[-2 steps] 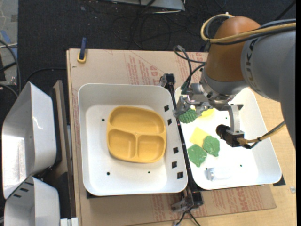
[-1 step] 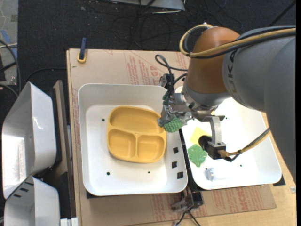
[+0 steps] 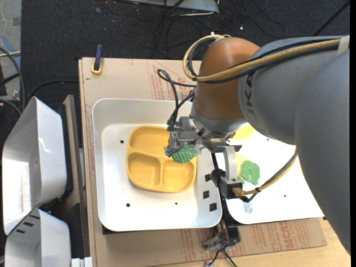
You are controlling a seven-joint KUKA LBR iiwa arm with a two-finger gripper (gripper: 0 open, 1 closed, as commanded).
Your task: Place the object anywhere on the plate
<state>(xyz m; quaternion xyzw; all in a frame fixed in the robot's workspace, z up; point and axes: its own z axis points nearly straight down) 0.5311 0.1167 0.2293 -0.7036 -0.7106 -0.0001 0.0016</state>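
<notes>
A green object (image 3: 183, 154) is held between the fingers of the gripper (image 3: 179, 151), over the plate's (image 3: 149, 166) right rim. Open plate compartments lie to its left and below.

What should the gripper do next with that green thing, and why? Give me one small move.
Probably ease a little further left over the yellow plate, then release. The gripper has the green object at the plate's right rim, so dropping it now might let it land on the edge or roll into the white bin.
</notes>
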